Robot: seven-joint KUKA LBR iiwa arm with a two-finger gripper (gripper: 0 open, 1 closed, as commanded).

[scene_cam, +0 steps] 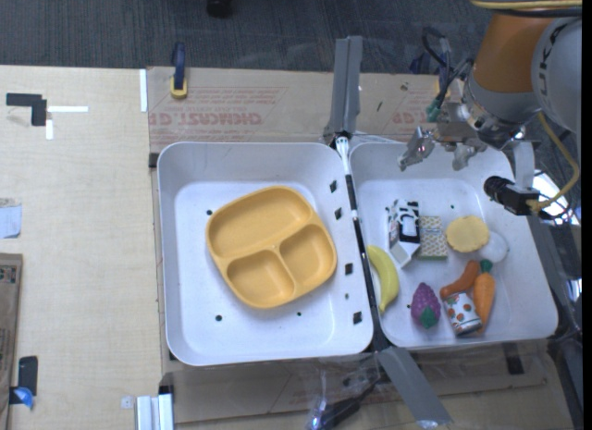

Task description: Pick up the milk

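Camera view: I see the hand (442, 144) over the right bin's (532, 326) far rim, fingers spread, nothing btwn them. Milk (403, 226) lies in that bin's left part, touching a small box (432, 236). Arm's upper part cut off top right.

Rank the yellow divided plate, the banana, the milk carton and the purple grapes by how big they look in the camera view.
1. Yellow divided plate, by far the largest.
2. Banana and milk carton: too alike to rank.
3. Purple grapes, the smallest.
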